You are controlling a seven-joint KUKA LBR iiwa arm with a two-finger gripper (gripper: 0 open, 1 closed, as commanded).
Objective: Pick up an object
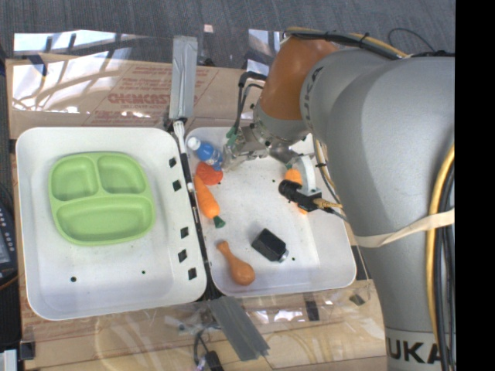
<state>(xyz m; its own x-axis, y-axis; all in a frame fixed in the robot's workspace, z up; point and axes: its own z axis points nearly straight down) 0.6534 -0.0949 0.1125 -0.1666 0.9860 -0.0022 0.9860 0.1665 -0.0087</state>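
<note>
Nearest, arm (387, 153) is looming; jaws (232, 147) are hanging low, spread impossible to tell. Blue bottle (203, 150) is lying just beside them, ungrasped; pick judged outstanding.

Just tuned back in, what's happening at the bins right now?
The arm's pincer is down at the back left corner of the right bin, by the small blue-capped bottle and the orange carrot toy. The black block and wooden pear-shaped piece lie nearer the front. The green divided plate sits in the left bin.
</note>
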